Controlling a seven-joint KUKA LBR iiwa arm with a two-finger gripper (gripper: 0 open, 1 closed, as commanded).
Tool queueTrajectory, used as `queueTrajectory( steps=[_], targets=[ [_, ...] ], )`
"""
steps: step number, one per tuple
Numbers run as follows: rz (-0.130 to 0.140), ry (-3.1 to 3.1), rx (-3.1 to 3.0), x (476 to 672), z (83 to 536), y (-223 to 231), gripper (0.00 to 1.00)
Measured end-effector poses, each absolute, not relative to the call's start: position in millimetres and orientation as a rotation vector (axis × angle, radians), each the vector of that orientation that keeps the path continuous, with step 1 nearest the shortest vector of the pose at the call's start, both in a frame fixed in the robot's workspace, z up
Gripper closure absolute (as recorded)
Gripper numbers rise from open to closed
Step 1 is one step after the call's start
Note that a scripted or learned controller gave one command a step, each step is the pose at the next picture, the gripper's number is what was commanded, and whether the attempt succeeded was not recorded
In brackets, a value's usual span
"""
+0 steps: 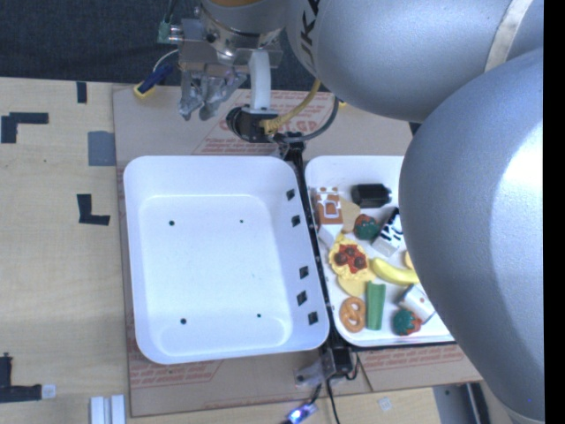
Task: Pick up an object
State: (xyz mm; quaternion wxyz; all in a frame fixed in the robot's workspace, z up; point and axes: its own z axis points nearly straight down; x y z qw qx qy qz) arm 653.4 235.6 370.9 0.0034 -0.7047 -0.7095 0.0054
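Note:
My gripper hangs high over the bench, beyond the far rim of the left bin. Its fingers stand slightly apart with nothing between them. The right bin holds several small things: a black block, an orange and white box, a red and green toy, a yellow banana, a green cylinder and a pretzel. The arm's grey body hides the right part of that bin.
A yellow piece with red on it lies mid-bin, and a white piece and a red and green one lie near the front. The two bins meet at a black-clipped divider.

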Motion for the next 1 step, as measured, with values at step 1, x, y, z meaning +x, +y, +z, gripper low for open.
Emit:
queueTrajectory(
  steps=[1],
  targets=[
    [-0.018,-2.23,-2.22,668.2,501.4,234.2,1.0]
  ],
)
